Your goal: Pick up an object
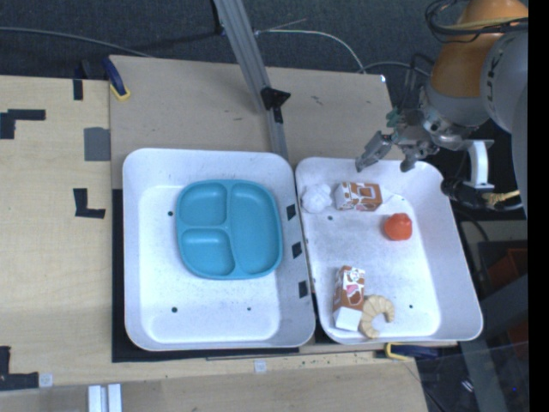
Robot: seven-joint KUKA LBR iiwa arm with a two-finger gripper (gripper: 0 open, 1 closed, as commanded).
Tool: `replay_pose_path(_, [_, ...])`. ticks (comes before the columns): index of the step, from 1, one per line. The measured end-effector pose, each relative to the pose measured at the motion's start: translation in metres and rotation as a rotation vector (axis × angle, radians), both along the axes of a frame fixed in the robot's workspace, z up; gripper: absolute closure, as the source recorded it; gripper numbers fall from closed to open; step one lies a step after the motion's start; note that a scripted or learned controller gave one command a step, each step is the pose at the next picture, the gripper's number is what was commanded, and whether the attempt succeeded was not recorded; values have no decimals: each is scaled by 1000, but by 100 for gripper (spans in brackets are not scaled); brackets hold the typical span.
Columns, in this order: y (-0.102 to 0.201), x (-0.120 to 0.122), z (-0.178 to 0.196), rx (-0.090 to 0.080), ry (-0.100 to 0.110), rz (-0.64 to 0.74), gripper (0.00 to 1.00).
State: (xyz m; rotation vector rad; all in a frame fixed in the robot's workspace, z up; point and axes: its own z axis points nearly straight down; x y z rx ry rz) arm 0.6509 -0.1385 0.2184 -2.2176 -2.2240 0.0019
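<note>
My gripper [390,153] hangs over the far edge of the right bin [446,256], its fingers spread open with nothing between them. Just below it in the bin lies a small brown and white carton [358,196], with a white crumpled lump [316,198] to its left. A red tomato-like ball [397,227] sits right of the carton. Near the bin's front edge lie a second brown and white carton [348,294] and a tan croissant [377,312].
The left bin [154,316] holds a teal divided plate [229,229]. A grey metal post [249,50] slants down to the gap between the bins. Cables run behind the bench at the back.
</note>
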Motion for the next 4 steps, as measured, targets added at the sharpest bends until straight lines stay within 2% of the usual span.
replay_pose_path(1, [0,0,0,-1,0,0,0])
replay_pose_path(2, [1,9,-56,0,5,0,0])
replay_pose_path(3, [-1,12,-98,-4,-2,0,0])
replay_pose_path(4, [-2,17,-102,-7,-20,-1,0])
